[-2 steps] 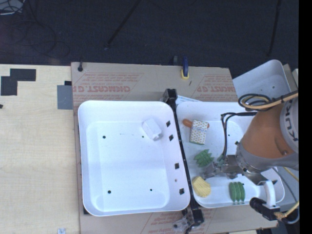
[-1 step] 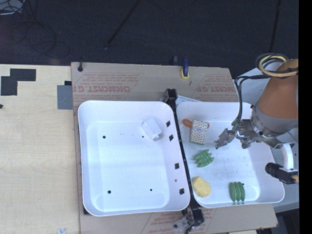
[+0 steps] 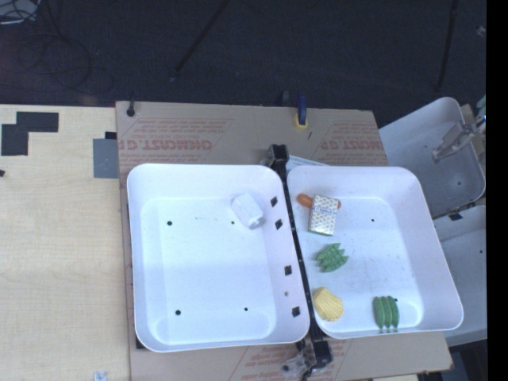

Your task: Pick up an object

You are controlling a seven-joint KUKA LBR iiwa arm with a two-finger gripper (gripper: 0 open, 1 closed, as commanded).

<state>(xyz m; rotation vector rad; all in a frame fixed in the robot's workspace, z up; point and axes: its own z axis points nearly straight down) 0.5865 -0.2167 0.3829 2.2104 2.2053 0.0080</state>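
The objects I could pick lie mostly in the right shallow white bin (image 3: pixel 429 236). A small patterned white-and-tan box (image 3: pixel 323 215) sits near the bin's far left corner, and a short orange sausage-shaped piece (image 3: pixel 304 201) touches its upper left edge. Below the box, apart from it, lies a leafy green toy vegetable (image 3: pixel 332 257). Nearer the front wall are a yellow ridged toy like a corn cob (image 3: pixel 328 304) on the left and a pair of dark green pods (image 3: pixel 386 312) on the right, well apart from each other.

What I take for my gripper (image 3: pixel 459 137) shows as thin metal at the view's right edge, over a grey plate (image 3: pixel 429 145) beyond the right bin's far right corner. It is well apart from every object. I cannot tell how far open it is, and I see nothing in it.

The left shallow white bin (image 3: pixel 147 252) touches the right one along a black clipped seam (image 3: pixel 287 244). It holds one small white rounded block (image 3: pixel 247 209) near its far right side. Both bins rest on a brown cardboard sheet (image 3: pixel 206 137) on the pale wooden bench (image 3: pixel 55 244).
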